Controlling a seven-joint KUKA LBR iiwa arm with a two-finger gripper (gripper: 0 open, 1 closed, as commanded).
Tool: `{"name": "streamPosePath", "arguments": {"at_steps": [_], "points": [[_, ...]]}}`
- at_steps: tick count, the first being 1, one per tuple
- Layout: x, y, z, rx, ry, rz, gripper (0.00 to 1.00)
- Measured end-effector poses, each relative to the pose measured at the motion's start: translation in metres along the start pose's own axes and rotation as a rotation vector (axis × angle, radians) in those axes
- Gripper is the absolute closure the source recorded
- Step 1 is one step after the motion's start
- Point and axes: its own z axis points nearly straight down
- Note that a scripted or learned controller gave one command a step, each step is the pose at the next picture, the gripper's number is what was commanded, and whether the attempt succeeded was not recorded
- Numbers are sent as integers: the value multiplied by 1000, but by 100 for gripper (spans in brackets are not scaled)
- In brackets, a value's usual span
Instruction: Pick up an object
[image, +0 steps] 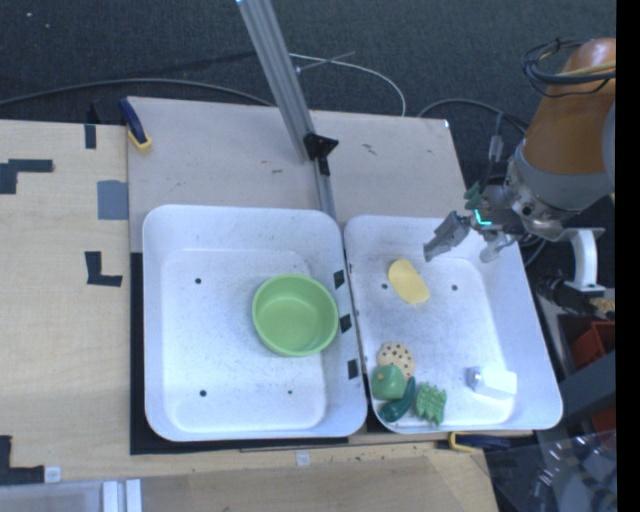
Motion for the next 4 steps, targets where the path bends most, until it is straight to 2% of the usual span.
{"name": "streamPosePath", "arguments": {"at_steps": [2,3,4], "points": [[11,-11,102,7,1,0,0],[18,-5,153,7,1,1,0],[18,-4,140,3,1,0,100]]}}
